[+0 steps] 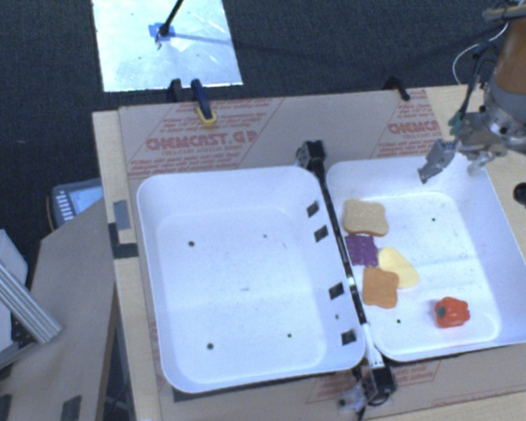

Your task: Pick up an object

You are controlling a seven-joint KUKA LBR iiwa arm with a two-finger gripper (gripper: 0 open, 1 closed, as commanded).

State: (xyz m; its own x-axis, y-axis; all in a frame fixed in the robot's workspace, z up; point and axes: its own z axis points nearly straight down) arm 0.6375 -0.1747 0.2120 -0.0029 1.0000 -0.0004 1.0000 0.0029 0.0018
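The right bin holds a tan bread slice, a purple piece, a pale yellow piece, an orange-brown slice and a red pepper-like toy. My gripper hangs above the bin's far right corner, well away from these items. Its two grey fingers are spread apart with nothing between them.
The left bin lies beside the right one, with a black clip strip along their shared edge. A shiny metal plate lies beyond the bench. A metal rail stands at the far left.
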